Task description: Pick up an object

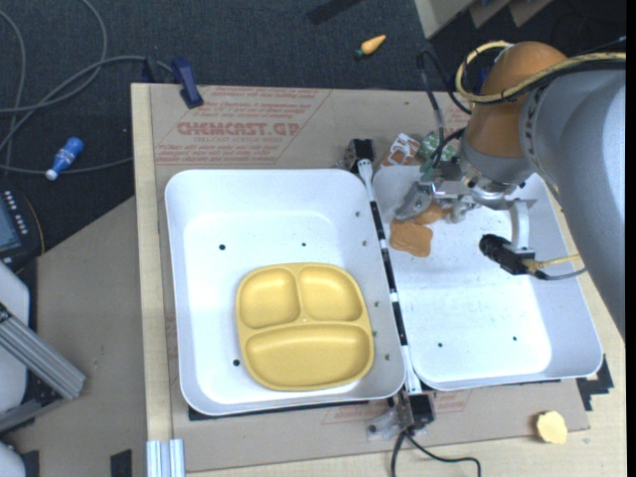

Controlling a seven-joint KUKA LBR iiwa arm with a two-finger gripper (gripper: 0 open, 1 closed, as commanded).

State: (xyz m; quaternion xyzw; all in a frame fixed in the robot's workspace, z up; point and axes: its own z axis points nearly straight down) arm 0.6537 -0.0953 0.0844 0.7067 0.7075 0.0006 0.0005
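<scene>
A flat orange-brown piece (411,238) lies in the right bin (497,346), near its upper left corner and close to the divider between the bins. My gripper (429,205) hangs directly over that piece's upper edge, with the grey arm and its orange band reaching in from the right. Whether the gripper touches the piece cannot be made out. In the left bin (199,227) a yellow divided plate (303,326) rests toward the front.
A small brown-and-white item (401,150) and a green bit (429,147) sit at the right bin's back rim. A yellow chunk (550,426) lies on the bench at front right. A blue clamp (186,81) holds the board's back left.
</scene>
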